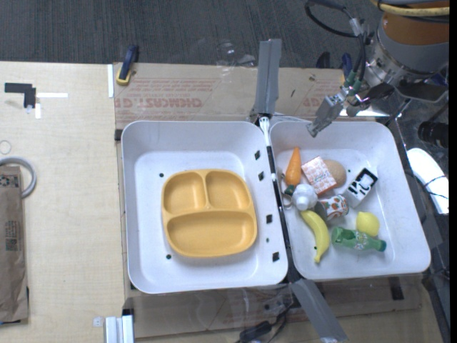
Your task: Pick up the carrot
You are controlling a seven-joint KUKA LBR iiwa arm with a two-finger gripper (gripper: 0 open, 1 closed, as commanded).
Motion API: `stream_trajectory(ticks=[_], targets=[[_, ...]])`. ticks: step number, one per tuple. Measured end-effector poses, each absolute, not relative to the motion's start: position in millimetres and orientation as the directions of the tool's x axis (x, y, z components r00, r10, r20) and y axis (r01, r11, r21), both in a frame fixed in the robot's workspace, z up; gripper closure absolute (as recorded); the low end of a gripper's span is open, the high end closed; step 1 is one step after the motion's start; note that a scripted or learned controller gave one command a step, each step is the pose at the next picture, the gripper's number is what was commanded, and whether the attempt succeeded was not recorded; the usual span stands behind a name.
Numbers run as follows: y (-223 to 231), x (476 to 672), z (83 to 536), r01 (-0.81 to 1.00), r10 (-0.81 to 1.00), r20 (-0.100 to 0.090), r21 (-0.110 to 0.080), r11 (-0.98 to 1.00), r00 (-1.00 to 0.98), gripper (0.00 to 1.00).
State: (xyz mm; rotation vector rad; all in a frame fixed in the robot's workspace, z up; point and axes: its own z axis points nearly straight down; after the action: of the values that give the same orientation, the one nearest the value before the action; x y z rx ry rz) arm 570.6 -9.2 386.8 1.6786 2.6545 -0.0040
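- Evidently the approach was the step in hand: the hand hung over the far rim of the right bin, clear of everything in it.
- Its fingers pointed down and to the left; I could not tell whether they stood apart or together, and nothing showed between them.
- The carrot lay in the right bin near its left wall, upright in the picture with its thin end far and its thick end near, just beside a red-and-white packet.
- By my judgement the next move called for the hand to travel nearer and a little left, until it stood above the carrot, and then to descend with its fingers either side of the narrow body.
- The wall on one side and the packet on the other left little room, so the descent would need care.
- Counted: two bins, one carrot, one banana, one lemon, one green bottle lying flat, one packet, one black-and-white box, and one small white ball.
- The left bin held one yellow tray with three compartments.
- On the counter to the left lay one brown bag.
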Motion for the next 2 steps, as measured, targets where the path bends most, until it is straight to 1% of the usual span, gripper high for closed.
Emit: stream_trajectory(ticks=[1, 2], targets=[[-17.7, 549.1, 290.6, 0.978, 0.978, -0.001, -0.003, 0.207, -0.207, 0.0], [-34.1, 577.5, 224.0, 0.976, 0.976, -0.001, -0.002, 0.218, -0.218, 0.0]])
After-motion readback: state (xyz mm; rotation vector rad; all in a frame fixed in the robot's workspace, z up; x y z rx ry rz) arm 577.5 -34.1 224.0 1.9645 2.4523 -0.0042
